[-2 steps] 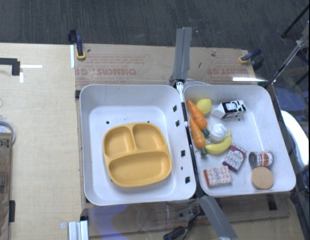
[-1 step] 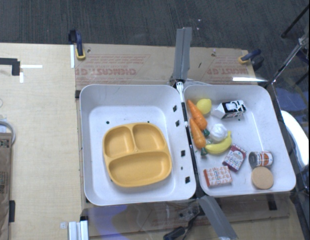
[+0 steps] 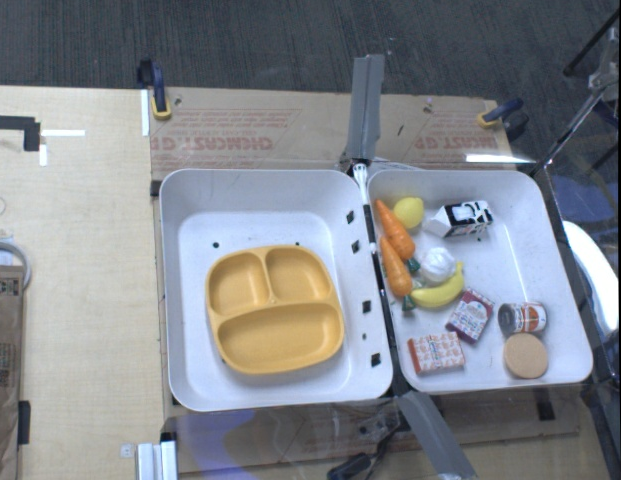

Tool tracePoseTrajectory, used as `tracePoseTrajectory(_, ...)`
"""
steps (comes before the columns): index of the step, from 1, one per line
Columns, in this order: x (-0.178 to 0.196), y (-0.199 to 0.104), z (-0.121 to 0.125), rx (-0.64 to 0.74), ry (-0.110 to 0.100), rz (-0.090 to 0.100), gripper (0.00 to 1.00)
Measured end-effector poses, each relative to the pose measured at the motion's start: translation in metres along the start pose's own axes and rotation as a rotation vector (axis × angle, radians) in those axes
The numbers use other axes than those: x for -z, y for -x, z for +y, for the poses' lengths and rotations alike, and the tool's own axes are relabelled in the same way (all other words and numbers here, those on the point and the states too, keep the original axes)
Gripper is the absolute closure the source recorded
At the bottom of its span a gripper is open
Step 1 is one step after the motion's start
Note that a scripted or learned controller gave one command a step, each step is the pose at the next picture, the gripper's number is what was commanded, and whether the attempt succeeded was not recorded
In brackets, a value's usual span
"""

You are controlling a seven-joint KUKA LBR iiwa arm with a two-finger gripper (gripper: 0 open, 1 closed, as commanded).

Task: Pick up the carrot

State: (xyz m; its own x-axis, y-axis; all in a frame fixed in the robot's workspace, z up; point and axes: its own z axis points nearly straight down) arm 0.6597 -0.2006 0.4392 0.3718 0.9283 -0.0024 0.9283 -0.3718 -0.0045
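Two orange carrots lie end to end along the left wall of the right bin (image 3: pixel 550 268). The upper carrot (image 3: pixel 396 228) slants down to the right beside a lemon (image 3: pixel 409 211). The lower carrot (image 3: pixel 395 268) runs almost straight down the bin, and its lower end touches a banana (image 3: pixel 442 289). A small white, green-tipped item (image 3: pixel 436 262) sits between the carrots and the banana.
The right bin also holds a white carton (image 3: pixel 467 218), two red packets (image 3: pixel 470 316) (image 3: pixel 436 352), a small can (image 3: pixel 522 318) and a tan disc (image 3: pixel 526 356). A yellow divided plate (image 3: pixel 276 308) lies in the left bin (image 3: pixel 180 268). A grey divider post (image 3: pixel 366 108) stands behind the bins.
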Motion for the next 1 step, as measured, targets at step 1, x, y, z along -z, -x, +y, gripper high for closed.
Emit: tracePoseTrajectory(1,0.0,-0.0092,-0.0038,-0.392,0.0,0.0,1.0)
